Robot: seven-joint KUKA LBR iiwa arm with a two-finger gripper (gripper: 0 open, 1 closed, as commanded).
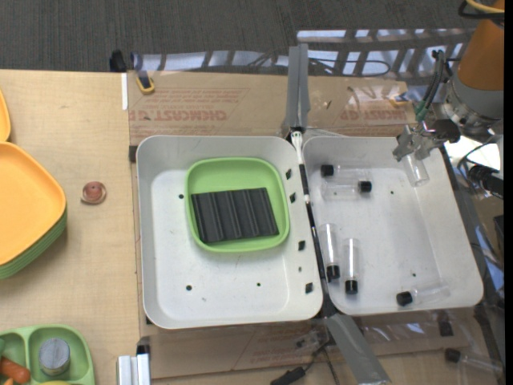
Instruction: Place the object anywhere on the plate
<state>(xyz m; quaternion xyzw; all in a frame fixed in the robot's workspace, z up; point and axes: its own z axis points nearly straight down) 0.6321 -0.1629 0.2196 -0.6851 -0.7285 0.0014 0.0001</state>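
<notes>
2 shallow white bins sit side by side on the bench. The left white bin [160, 287] holds a square lime-green plastic plate [236, 204], and a dark grey ribbed rectangular slab [235, 215] lies flat across the plate's middle. The right white bin [449, 239] holds 5 clear plastic tubes with black caps: one near the upper left corner [341, 170], one just below and right of it [351, 187], 2 lying almost parallel and close together at the lower left, the left of the pair [329, 251] against the bin's inner wall and the right of the pair [350, 265] just beside it, and one [421, 295] near the bottom right corner.

The grey arm with the orange band [485, 50] reaches in from the right, and its two-finger gripper [415, 149] hangs over the upper right corner of the right bin. A clear tube [416, 168] appears at the gripper's tip, pointing down, but the fingers are too small and blurred to tell whether they are open, shut, or gripping it.

On the wooden bench to the left lie a stack of orange plates [28, 207], a small round reddish cap [94, 192] and, at the bottom, a green compartment tray [44, 359].
</notes>
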